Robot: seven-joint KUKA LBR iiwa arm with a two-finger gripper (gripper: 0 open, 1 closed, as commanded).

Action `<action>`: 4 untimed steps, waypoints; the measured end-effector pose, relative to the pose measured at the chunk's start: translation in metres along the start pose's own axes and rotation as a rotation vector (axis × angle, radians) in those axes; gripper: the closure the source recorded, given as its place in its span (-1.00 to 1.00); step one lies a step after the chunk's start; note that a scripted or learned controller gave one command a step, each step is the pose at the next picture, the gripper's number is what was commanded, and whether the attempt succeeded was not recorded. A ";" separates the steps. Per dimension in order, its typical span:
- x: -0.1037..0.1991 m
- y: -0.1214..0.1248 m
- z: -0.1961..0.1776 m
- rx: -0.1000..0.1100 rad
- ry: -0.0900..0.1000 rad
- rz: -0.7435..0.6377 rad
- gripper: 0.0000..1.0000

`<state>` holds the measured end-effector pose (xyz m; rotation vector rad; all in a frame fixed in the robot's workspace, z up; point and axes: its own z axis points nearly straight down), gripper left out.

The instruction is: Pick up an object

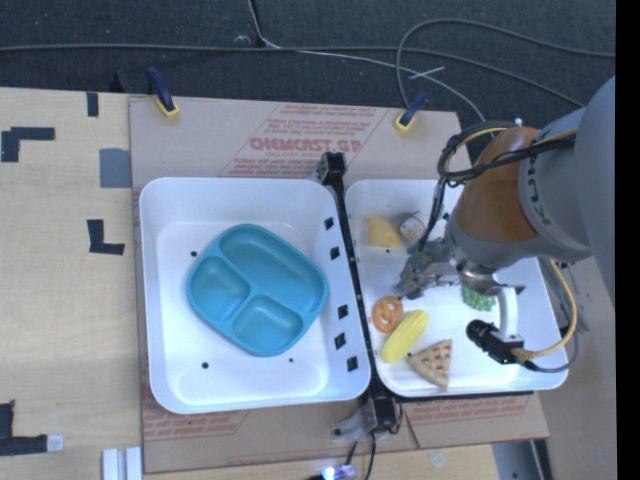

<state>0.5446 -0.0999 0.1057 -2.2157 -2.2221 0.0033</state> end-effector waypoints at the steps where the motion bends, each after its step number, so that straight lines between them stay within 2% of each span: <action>1: 0.001 -0.008 -0.046 -0.006 -0.001 0.002 1.00; 2: 0.003 -0.005 -0.109 -0.009 -0.002 0.001 1.00; 3: 0.003 -0.004 -0.153 -0.008 -0.002 0.002 1.00; 4: 0.052 0.016 -0.152 -0.004 0.000 -0.003 1.00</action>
